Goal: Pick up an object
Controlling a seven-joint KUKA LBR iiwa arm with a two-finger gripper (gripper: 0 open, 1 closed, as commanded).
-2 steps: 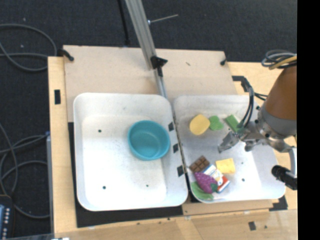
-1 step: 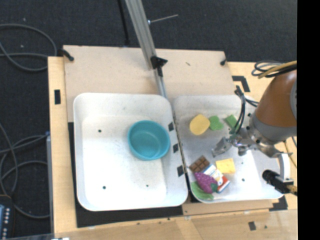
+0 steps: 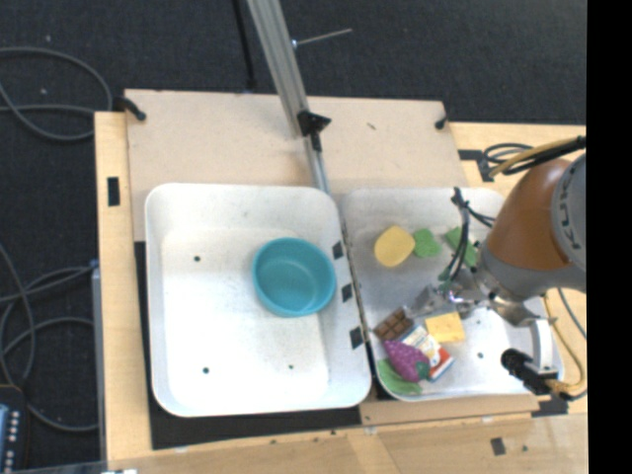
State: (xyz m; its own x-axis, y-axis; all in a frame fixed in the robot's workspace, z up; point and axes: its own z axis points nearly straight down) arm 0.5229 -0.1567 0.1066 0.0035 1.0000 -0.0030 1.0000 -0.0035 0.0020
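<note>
The right bin (image 3: 395, 205) holds a cluster of small items. A yellow rounded piece (image 3: 393, 247) and a green piece (image 3: 427, 243) lie near its back. A brown chocolate bar (image 3: 392, 324), purple grapes (image 3: 404, 359), a yellow block (image 3: 444, 327) and a red-and-white item (image 3: 435, 359) crowd the front, partly on a green plate (image 3: 395, 384). My gripper (image 3: 449, 299) hangs low over the right bin, just behind the yellow block and right of the chocolate bar. Nothing is visibly held in it.
A blue bowl (image 3: 293, 276) sits in the middle of the left bin (image 3: 197, 225). A slanted metal pole (image 3: 281, 57) rises from the back edge between the bins. The grey arm with its orange band (image 3: 538, 220) covers the right bin's right side.
</note>
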